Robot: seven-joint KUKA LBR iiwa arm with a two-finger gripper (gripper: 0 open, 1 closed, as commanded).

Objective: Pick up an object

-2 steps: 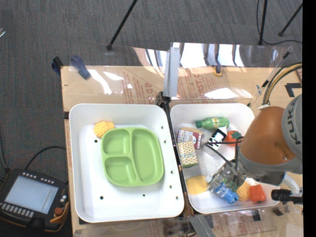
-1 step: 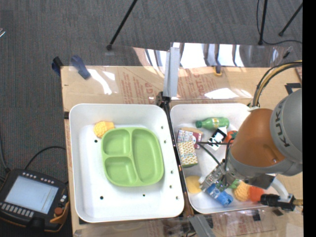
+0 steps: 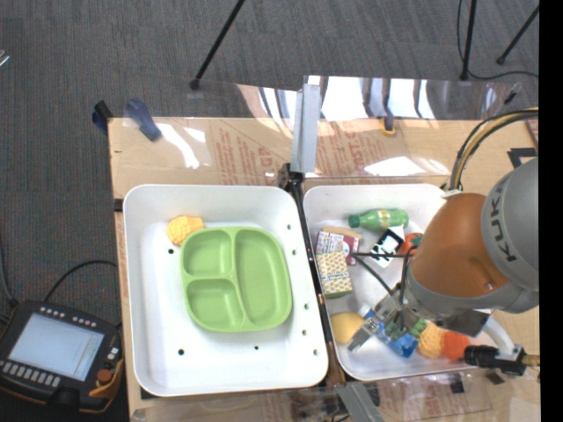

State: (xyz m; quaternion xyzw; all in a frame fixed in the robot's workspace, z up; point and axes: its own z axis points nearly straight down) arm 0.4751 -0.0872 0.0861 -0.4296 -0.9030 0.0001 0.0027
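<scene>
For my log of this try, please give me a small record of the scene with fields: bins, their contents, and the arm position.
left bin: green divided plate; small yellow item touching the plate's far left corner
right bin: green bottle lying down, patterned carton, yellow item, orange-yellow toy
arm: over the right bin
tool: low at the bin's near side, beside the yellow item
held object: cannot tell

Floor's all dark grey carpet [image 3: 132, 42], with a couple of thin black stand legs [image 3: 224, 32] angling across it up top. The bench [image 3: 202, 152] is brown cardboard-looking board under glossy clear sheeting catching bright glare, and a teach pendant [image 3: 57, 350] sits off its near-left corner with a cable.
</scene>
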